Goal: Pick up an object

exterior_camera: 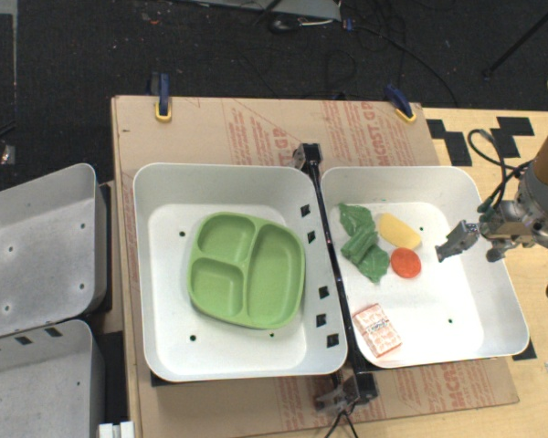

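Two white bins side by side, the claw over the right bin's right side with nothing between its fingers.

The left bin [155, 245] holds a green divided plate [247, 269] lying flat near its middle; in the right bin [493, 327] a crumpled green object [363, 241] lies at upper left, its form hard to make out; a yellow object [398, 230] sits just beside it, touching or nearly touching a round red-orange object [405, 263] below; a small red-and-white packet [377, 328] lies apart toward the front edge, its print too small to read; the gripper [475, 241] is at the right, its fingers spread apart and holding nothing, the arm cut off by the frame; all four objects lie to the claw's left, the red-orange one nearest, with bare bin floor between.
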Tool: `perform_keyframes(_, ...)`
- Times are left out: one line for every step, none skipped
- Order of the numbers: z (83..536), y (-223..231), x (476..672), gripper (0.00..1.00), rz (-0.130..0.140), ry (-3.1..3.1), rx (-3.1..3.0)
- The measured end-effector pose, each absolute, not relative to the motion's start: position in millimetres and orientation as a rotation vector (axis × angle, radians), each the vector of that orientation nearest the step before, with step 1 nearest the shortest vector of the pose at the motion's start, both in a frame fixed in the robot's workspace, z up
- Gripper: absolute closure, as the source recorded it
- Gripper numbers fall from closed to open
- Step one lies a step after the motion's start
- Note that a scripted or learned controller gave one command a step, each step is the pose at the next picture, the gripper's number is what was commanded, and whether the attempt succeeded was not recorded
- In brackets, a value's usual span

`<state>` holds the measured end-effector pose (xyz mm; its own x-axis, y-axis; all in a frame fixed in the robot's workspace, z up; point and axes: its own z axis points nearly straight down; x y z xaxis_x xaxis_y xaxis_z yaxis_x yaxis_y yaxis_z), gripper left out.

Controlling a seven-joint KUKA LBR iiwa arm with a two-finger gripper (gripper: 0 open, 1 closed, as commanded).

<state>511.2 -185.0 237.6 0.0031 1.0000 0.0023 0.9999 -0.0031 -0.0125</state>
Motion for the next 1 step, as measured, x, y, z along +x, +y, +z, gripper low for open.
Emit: perform_keyframes(244.2,-184.6,513.8,0.00,0.001,-2.222,-2.221)
